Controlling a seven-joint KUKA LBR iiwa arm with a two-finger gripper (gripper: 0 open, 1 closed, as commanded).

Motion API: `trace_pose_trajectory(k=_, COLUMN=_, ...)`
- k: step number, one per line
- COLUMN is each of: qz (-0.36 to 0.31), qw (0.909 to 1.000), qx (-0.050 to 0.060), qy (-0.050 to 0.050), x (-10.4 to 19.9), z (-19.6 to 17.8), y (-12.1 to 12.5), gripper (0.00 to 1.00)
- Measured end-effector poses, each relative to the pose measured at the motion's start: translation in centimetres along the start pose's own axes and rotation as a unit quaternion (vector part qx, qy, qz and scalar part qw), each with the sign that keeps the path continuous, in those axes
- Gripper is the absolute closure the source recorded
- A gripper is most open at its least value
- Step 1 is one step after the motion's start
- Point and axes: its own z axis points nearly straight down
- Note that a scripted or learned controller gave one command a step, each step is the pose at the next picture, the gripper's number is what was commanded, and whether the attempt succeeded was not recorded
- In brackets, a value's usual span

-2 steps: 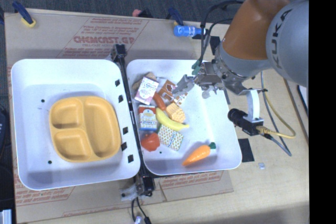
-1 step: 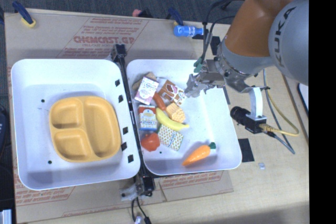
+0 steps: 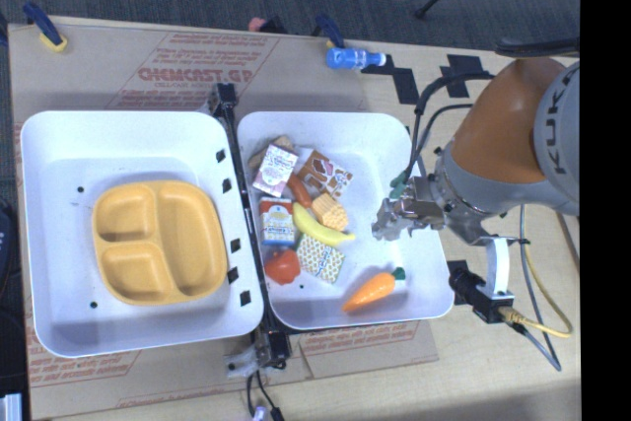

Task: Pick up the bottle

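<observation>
A small blue bottle-shaped object [image 3: 353, 59] with a pale end lies on its side on the cardboard behind the right bin [image 3: 394, 128], outside it. My gripper [image 3: 391, 220] hangs over the right side of that bin, well in front of the blue object. It is to the right of the banana [image 3: 320, 228] and above the carrot [image 3: 373, 289]. The view from above shows nothing held under it.
The right bin also holds snack packets [image 3: 296, 171], a waffle piece [image 3: 321, 259], a tomato [image 3: 283, 266] and a blue-and-white packet [image 3: 278, 224], clustered at its left. A yellow divided plate [image 3: 158, 240] lies in the left bin [image 3: 39, 163]. Blue clamps [image 3: 330, 30] grip the bench's far edge.
</observation>
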Motion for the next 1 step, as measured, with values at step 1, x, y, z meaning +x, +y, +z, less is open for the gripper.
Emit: trace_pose_trajectory(k=1, qz=-0.088, qw=0.9961, qx=0.0, qy=0.001, x=2.8, z=1.47, y=-0.25, gripper=1.0)
